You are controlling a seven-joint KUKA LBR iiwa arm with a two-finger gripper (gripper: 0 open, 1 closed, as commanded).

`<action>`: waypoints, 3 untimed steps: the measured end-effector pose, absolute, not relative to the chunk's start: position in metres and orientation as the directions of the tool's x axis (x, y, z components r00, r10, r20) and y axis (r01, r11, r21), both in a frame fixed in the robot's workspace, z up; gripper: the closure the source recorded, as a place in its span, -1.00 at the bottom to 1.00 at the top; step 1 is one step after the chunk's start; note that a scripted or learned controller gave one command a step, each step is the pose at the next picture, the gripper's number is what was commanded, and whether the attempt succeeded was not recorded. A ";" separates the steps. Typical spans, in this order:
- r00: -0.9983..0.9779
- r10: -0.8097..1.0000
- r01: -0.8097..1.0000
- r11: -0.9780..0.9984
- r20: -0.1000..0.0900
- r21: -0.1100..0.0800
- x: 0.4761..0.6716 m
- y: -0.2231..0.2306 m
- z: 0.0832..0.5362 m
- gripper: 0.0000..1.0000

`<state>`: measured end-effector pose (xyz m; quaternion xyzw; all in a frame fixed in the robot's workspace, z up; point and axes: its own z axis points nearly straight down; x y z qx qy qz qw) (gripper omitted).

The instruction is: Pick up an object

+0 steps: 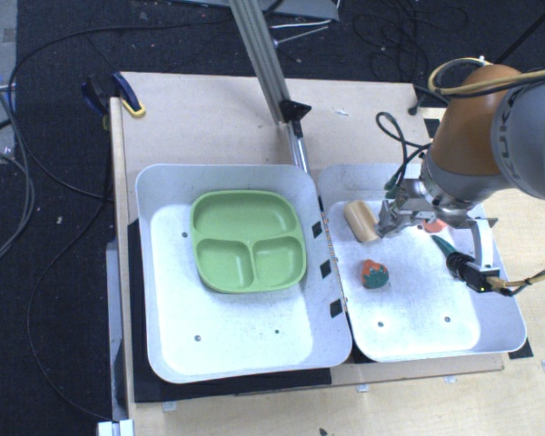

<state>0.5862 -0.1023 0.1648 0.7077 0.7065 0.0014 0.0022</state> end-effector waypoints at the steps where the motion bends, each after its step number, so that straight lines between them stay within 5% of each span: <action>1: -0.002 1.000 1.000 0.002 -0.001 0.008 0.589 -0.102 0.229 1.00; 2: -0.001 1.000 1.000 0.001 -0.001 0.000 0.589 -0.101 0.217 1.00; 3: -0.007 1.000 1.000 0.007 0.002 -0.002 0.579 -0.045 0.214 1.00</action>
